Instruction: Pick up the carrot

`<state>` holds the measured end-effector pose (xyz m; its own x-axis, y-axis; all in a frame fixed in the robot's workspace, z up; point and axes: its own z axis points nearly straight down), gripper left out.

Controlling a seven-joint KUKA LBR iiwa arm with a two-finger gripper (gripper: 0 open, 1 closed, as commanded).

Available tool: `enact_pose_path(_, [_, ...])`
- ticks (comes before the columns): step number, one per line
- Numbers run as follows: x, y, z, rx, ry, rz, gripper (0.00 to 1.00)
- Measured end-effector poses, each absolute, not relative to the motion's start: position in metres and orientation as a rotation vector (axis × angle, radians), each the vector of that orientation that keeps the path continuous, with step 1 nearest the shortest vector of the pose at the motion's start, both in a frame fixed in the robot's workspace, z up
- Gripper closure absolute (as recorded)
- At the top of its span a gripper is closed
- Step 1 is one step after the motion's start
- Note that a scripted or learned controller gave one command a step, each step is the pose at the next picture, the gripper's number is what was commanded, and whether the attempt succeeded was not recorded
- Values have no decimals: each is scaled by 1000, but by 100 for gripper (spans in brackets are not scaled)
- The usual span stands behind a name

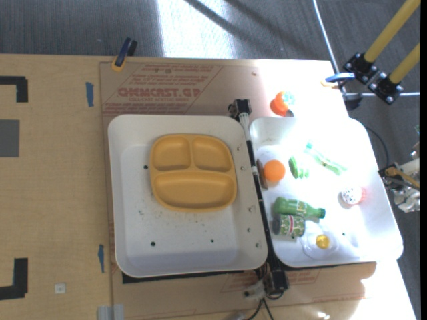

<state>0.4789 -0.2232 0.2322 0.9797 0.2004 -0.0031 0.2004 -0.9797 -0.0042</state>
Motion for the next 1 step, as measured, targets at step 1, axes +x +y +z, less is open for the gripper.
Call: enact_pose_path(1, [479, -223, 234, -3123, -316, 4, 100])
